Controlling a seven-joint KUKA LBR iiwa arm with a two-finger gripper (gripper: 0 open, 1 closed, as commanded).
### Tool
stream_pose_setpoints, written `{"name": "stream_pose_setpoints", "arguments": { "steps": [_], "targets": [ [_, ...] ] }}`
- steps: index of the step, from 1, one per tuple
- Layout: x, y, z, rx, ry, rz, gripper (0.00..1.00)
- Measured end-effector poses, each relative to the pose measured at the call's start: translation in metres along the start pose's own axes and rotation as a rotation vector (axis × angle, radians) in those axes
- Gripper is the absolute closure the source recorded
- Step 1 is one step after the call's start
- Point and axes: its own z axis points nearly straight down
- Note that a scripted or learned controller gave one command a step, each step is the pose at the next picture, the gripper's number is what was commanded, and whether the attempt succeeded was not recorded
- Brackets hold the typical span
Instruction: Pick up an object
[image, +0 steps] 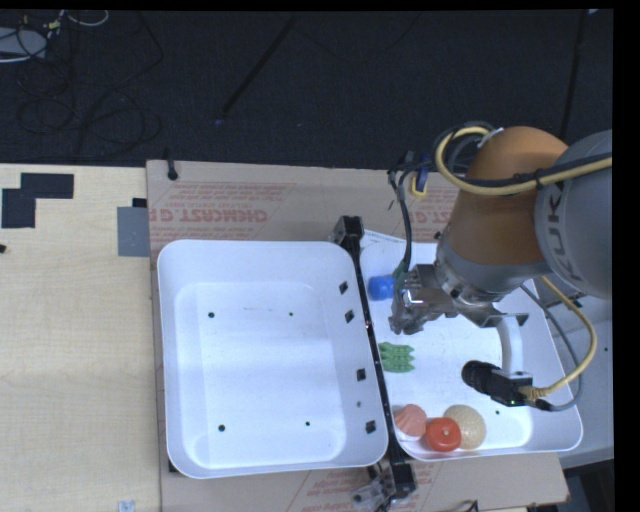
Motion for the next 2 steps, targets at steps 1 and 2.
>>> {"name": "stream_pose_setpoints", "arguments": {
  "steps": [1, 2],
  "targets": [
    [-0.002, 0.002, -0.002, -0.006, -0.001, 0.004, 0.00],
    [-0.072, -0.060, -0.031, -0.006, -0.002, 0.010, 0.00]
  ]
}}
